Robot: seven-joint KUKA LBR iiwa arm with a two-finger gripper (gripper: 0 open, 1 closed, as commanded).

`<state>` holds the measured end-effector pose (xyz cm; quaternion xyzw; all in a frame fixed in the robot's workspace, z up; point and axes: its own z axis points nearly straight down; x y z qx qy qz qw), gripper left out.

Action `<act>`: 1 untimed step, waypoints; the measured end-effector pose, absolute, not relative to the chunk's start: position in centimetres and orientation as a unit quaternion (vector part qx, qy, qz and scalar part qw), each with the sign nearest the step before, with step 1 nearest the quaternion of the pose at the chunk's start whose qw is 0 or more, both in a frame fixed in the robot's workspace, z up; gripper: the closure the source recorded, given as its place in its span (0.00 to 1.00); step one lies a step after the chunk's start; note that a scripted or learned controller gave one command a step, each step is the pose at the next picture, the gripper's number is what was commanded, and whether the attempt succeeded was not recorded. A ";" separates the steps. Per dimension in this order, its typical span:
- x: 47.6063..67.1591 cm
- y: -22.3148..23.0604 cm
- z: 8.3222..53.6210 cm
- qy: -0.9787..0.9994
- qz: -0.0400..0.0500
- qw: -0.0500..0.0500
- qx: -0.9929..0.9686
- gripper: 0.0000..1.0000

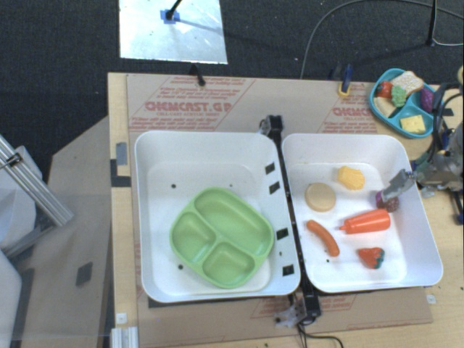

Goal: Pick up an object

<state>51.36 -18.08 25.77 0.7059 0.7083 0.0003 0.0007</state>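
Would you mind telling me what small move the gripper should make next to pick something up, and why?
Probably a short descent onto the dark purple item at the right bin's right wall. The gripper sits right beside or just over it, nearer than the orange carrot, yellow corn or round tan piece. Nothing visibly sits between its fingers, and its height above the item cannot be judged.

Two white bins: left bin (145, 216) has one green divided plate (221, 236), far left of the gripper (397, 187). Right bin (420, 256) holds six toy foods: yellow corn (351, 177), tan disc (320, 196), sausage (323, 238), carrot (366, 222), strawberry (371, 257), one purple piece (386, 202) at the gripper. One blue tray (384, 114) behind it.
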 end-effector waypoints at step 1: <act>51.5 -18.1 26.9 0.710 0.001 0.002 0.704 1.00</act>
